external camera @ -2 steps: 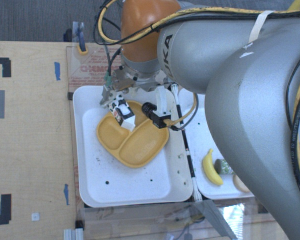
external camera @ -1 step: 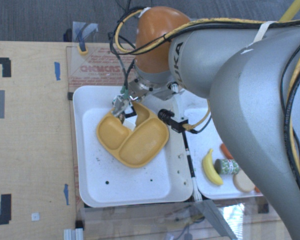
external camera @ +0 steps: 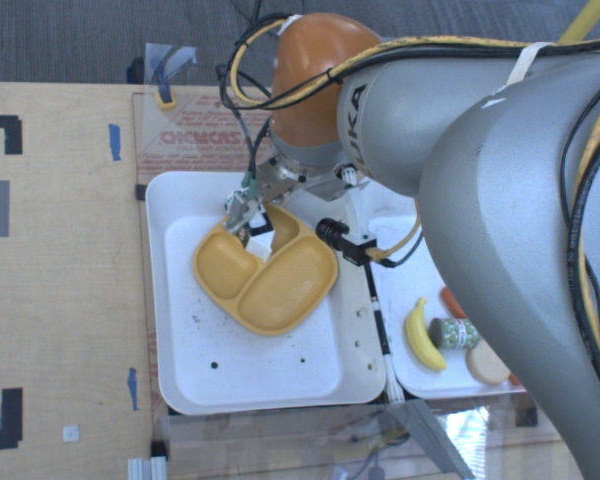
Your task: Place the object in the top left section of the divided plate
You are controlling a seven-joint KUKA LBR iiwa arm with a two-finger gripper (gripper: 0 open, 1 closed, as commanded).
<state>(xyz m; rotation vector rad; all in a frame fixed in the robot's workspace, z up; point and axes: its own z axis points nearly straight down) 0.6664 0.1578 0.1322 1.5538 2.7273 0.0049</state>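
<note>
Fingers (external camera: 246, 211) of mine hang at the upper rim of the yellow divided plate (external camera: 266, 276), over its small upper sections. Whether they are spread or pressed together I cannot tell, and I cannot make out any object between them; something dark sits just beside them on the plate's rim, too small to name. The plate lies in the left white bin (external camera: 180, 368), toward its upper middle. My grey arm (external camera: 480, 148) with its orange band (external camera: 315, 58) reaches in across the right white bin (external camera: 410, 373), where a banana (external camera: 422, 336), a green-labelled can (external camera: 456, 333), a round tan piece (external camera: 488, 364) and an orange piece (external camera: 450, 300) lie close together. Both bins sit on the wooden bench (external camera: 60, 298).
</note>
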